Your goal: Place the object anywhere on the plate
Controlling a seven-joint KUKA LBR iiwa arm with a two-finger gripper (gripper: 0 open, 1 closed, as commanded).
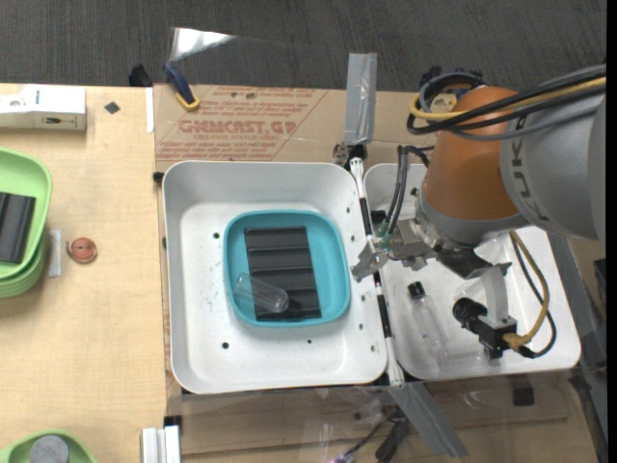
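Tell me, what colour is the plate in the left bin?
Turquoise blue: the plate, seen in the camera view.

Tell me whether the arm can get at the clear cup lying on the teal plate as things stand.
Probably yes. The clear cup lies uncovered on the teal plate in the left bin, nothing above it, and the arm sits just across the divide.

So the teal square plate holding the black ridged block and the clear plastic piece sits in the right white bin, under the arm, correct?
Not quite. The camera view shows the teal square plate, with the black ridged block and the clear plastic piece on it, in the left white bin, not the right one. The grey and orange arm reaches over the right white bin.
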